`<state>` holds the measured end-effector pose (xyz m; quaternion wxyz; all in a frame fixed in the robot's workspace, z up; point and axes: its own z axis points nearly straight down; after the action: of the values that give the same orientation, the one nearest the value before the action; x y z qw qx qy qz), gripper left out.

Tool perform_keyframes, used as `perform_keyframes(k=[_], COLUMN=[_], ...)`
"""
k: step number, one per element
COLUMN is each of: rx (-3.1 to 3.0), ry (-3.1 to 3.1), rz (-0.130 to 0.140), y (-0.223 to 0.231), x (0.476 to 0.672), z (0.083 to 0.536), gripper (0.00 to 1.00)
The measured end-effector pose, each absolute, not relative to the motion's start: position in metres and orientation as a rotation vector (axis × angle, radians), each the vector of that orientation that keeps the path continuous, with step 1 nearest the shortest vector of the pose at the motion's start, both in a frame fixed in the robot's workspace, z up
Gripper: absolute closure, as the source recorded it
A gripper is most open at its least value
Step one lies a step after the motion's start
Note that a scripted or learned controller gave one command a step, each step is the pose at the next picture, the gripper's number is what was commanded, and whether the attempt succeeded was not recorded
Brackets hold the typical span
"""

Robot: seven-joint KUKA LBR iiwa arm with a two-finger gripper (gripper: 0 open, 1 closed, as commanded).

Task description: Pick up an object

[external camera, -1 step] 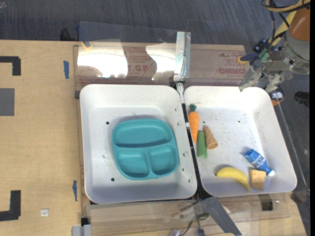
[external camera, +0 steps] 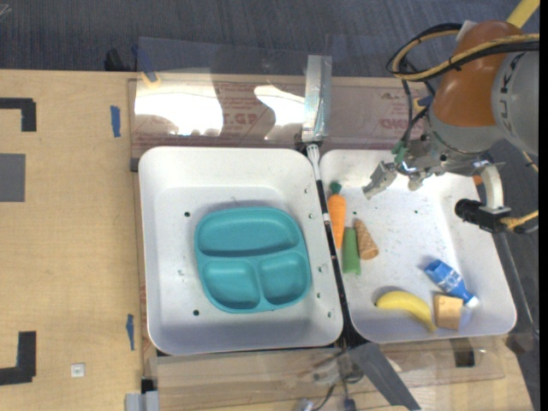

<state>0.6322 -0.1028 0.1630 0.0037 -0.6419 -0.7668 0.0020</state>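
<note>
My gripper hangs over the back of the right bin, open, with nothing between its fingers. Left of and below it, along the bin's left wall, lie an orange carrot, a green stick-shaped piece and a tan cone-shaped piece. A yellow banana rests near the front, beside a tan block and a blue packet. None of these touches the gripper.
The left bin holds a teal divided tray. A ridge separates the two bins. The arm's orange band and cables sit above the right bin's back edge. Bare white floor lies in the right bin's middle.
</note>
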Motion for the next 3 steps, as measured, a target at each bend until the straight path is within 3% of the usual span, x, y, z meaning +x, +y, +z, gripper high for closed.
perform_keyframes(k=[1,2,3], rx=[-1.855,-1.852,-1.837], ry=[-2.537,-2.547,-2.558], rz=[-0.003,-0.006,-0.006], y=[-0.056,-0.112,-0.103], x=[0.586,0.564,0.549], z=[0.186,0.088,0.088], gripper=[0.00,0.00,0.00])
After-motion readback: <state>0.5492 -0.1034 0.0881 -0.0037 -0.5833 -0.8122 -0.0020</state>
